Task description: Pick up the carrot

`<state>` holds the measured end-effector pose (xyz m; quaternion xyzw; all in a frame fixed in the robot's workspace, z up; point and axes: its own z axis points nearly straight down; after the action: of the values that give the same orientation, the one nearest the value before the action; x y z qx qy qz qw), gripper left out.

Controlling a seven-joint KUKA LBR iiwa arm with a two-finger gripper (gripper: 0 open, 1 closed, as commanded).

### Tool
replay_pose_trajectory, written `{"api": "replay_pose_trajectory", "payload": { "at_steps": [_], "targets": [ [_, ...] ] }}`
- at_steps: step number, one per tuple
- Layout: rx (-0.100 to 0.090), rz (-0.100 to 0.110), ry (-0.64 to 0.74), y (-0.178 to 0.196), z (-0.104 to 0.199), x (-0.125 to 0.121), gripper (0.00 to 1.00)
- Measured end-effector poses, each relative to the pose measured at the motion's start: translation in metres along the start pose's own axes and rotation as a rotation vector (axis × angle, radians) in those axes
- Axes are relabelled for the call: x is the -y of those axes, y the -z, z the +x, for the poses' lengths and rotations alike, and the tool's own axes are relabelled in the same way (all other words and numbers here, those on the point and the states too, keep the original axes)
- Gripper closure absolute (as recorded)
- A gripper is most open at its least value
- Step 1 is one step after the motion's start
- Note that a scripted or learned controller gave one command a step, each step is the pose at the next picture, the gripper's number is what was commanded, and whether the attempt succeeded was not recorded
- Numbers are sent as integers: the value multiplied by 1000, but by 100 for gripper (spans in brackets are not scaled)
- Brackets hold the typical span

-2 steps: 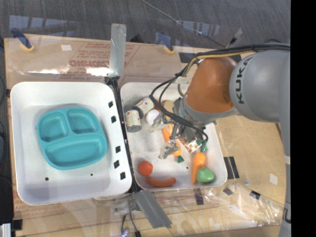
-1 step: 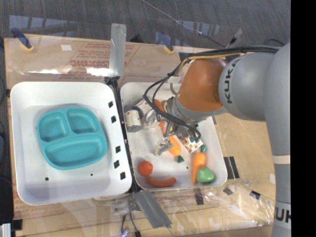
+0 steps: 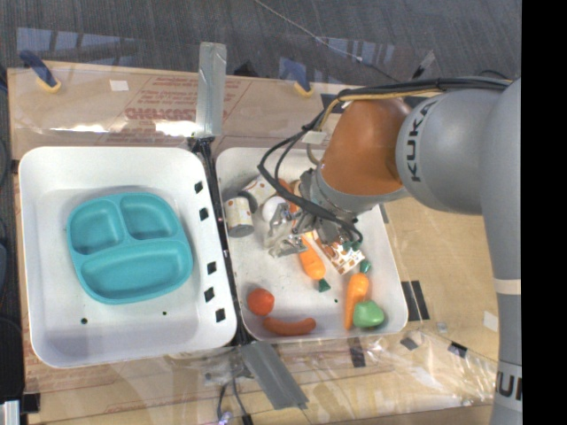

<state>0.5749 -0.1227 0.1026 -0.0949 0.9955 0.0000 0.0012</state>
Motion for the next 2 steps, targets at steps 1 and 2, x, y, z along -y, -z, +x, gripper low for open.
{"api": "replay_pose_trajectory", "payload": {
  "at_steps": [1,2],
  "targets": [
    [8,4,167,128,38,-24,100],
    [0,0,166,124,39,-24,0]
  ]
}}
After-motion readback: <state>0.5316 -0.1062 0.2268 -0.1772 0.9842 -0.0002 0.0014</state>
